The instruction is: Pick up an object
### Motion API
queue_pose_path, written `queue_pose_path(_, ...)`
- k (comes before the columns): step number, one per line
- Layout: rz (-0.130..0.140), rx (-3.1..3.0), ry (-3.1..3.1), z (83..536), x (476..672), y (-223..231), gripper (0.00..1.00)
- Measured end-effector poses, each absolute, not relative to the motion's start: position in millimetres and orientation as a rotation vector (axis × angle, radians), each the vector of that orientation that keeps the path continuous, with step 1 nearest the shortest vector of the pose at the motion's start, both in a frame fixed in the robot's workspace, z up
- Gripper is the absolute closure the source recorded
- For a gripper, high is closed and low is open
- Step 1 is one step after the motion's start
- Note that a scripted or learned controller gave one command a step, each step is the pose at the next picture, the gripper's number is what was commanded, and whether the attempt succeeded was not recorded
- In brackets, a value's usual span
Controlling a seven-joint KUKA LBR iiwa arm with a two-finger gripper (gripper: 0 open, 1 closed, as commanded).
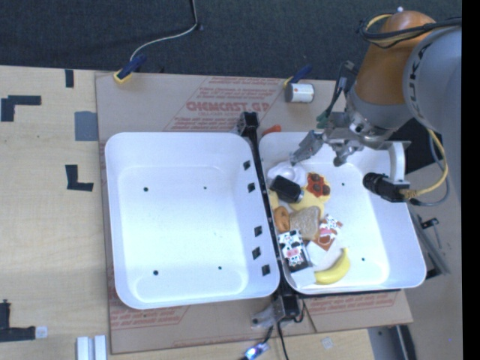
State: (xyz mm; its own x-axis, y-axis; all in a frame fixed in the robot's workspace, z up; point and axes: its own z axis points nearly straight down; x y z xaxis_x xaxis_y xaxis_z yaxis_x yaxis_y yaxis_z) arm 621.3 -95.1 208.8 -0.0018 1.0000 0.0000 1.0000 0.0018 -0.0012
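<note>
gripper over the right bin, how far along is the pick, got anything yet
Done: the arm has reached over the right bin, and the gripper hangs open above its far end. In hand: nothing sits between the fingers. Left: the whole grasp. The banana, toast slice and the other toys lie in the bin, clustered by the divider.

A small heap of toy food (307, 216) lies against the left wall of the frame-right shallow plastic bin (382, 235), with the curved banana-shaped toy (334, 269) nearest the frame's bottom.
</note>
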Motion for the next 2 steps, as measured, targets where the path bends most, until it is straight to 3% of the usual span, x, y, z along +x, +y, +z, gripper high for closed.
queue_pose_path(1, 0.001, -2.216, -2.225, 219, 621.6, -94, 1.0)
queue_pose_path(2, -0.014, -2.226, -2.234, 355, 645.7, -92, 1.0)
